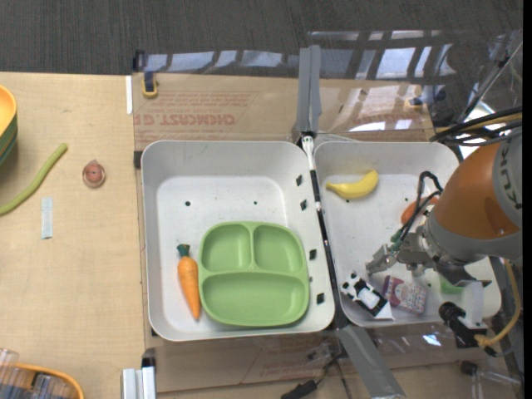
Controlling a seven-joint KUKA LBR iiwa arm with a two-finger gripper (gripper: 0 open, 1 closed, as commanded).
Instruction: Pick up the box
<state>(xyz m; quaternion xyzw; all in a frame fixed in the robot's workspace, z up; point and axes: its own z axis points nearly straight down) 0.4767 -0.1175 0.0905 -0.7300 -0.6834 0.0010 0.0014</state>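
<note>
A small black-and-white box point(364, 296) lies at the front left of the right bin point(378, 152), close to its front wall. Right beside it lies a pink-and-white packet point(406, 296). My gripper point(385, 261) hangs low in the right bin, just above and slightly behind the box and the packet. Nothing shows in its grasp. The grey arm with its orange band point(474, 202) covers the right side of that bin.
A yellow banana point(353, 185) lies at the back of the right bin, and something orange-red point(409, 212) peeks out by the arm. The left bin point(166, 223) holds a green divided plate point(252, 274) and a carrot point(189, 283). A green item point(453, 287) sits under the arm.
</note>
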